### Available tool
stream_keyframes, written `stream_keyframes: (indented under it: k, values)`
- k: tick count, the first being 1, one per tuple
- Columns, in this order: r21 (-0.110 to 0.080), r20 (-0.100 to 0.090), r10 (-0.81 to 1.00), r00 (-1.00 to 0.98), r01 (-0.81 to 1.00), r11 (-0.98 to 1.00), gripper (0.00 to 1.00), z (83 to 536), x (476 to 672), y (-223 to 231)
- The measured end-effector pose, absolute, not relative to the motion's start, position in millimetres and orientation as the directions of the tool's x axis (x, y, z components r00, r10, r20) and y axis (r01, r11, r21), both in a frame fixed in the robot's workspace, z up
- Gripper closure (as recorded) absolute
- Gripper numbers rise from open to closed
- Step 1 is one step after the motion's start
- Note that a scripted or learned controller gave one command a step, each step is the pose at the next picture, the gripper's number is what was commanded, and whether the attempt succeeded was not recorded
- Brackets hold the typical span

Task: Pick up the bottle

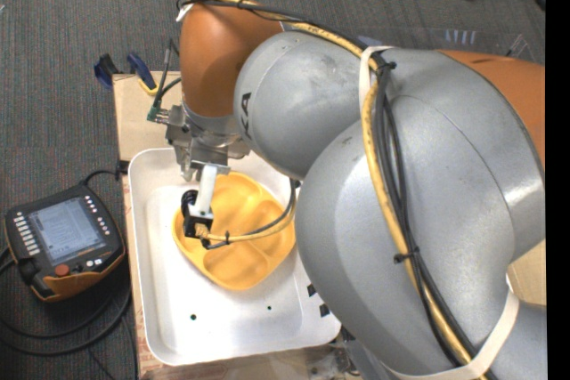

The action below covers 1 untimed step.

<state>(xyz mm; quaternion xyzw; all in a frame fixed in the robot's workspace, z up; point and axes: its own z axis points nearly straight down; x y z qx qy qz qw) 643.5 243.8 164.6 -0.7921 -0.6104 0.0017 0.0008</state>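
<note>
**Ana:** Where does the gripper (200,157) stand?

**Ben:** Low over the left bin (169,307), near its far edge. It points straight down above the far-left rim of a yellow dish (245,236).

**Ana:** Is the pincer wide or narrow?

**Ben:** I cannot tell. The orange wrist (212,58) sits right above it and blocks the working end from this camera, so I would not claim it holds anything.

**Ana:** And the bottle?

**Ben:** I cannot tell where it lies. The arm (401,191) covers the bin's right edge and all the bench beyond it. The bottle may be hidden under that grey bulk, or beneath the wrist beside the dish.

**Ana:** Why the upright pose?

**Ben:** My guess is that a straight-down approach suits a shallow bin. The low walls leave little room to come in from the side, and a descent from above keeps clear of them.

**Ana:** How does the dish lie?

**Ben:** Hollow side up, across the middle of the bin and closer to its right edge than its left. The floor toward the near edge is bare apart from two small dark specks (192,315).

**Ana:** What is the risk?

**Ben:** So close to the dish's rim, a closing grip could take the dish instead of the bottle. It could also nudge the dish across the bin.
</note>
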Motion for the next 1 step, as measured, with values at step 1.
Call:
stream_keyframes:
  k: [1]
  values:
    - [-0.006,-0.005,0.914,0.405,0.914,-0.405,1.0,163.6,579.7,243.6]
